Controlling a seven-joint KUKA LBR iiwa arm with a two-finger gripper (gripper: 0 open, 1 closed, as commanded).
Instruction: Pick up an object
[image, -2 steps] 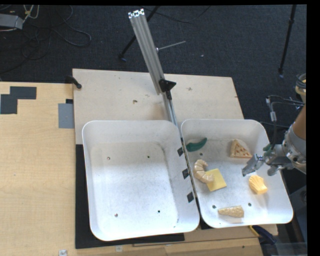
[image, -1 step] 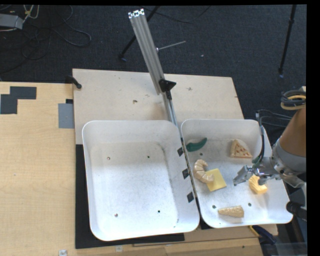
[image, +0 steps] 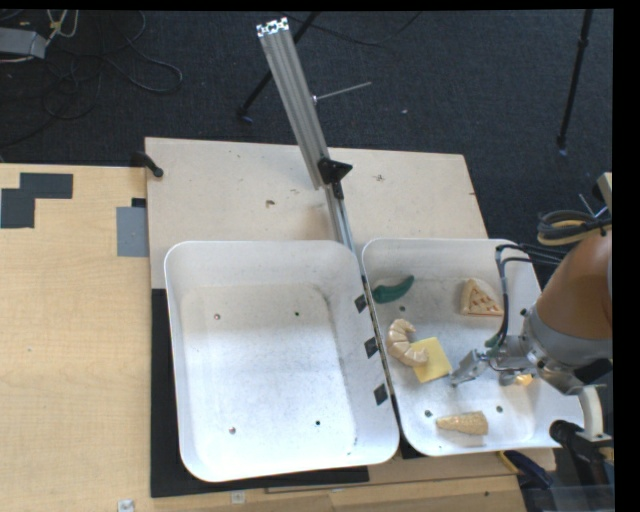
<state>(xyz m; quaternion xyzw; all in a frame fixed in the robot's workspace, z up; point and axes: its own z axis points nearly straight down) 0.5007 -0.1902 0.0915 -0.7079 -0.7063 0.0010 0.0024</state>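
We see yellow block (image: 432, 360) in right bin (image: 440, 262), touching beige curled piece (image: 402, 341); tool (image: 466, 372) just right of block, low over bin floor; we cannot tell its grip state; green piece (image: 393, 289) near divider.

Even bright light, soft shadows, slight blur.

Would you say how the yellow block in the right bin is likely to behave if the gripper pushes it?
The yellow block looks flat-sided, so it would probably slide, not roll. It touches the pale curved piece, which would likely shift too. It seems small and light.
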